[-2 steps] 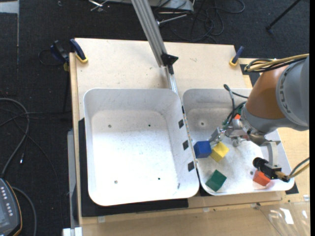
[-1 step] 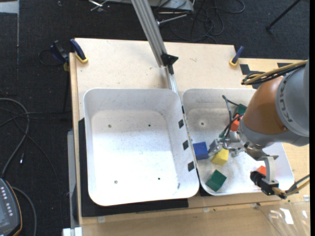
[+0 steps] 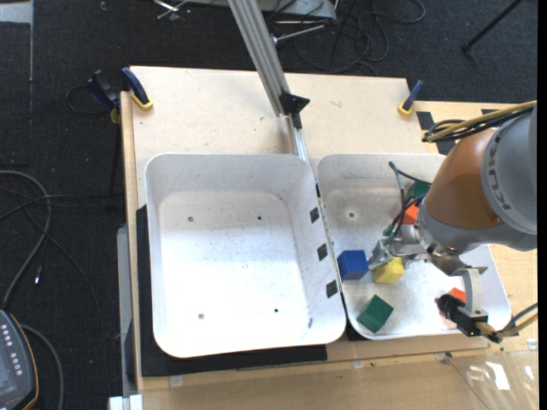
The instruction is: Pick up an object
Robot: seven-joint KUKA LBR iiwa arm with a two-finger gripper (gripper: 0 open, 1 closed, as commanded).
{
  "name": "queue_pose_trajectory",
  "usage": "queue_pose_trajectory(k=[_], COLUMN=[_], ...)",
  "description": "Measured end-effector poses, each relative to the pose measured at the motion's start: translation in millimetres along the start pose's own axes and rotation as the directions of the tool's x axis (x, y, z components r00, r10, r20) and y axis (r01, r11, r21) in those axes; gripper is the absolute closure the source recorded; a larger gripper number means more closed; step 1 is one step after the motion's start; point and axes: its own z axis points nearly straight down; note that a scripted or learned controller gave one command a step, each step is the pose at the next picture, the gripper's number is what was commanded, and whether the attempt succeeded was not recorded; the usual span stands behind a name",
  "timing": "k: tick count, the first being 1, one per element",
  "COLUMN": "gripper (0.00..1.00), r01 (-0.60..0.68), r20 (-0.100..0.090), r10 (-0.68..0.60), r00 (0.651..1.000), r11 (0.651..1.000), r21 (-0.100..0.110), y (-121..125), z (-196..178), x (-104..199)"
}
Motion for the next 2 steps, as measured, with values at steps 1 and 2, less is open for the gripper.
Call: queue_pose_trajectory(k=[1, 2], gripper=[1.0, 1.0], r01=[0.018, 0.017], r20=[-0.017, -0.015], r10=[-0.018, -0.017], r00=[1.0, 1.0], r11=[1.0, 1.0], r21=[0.003, 0.008], y=[47, 102], z=[-93, -88], x=[70, 137])
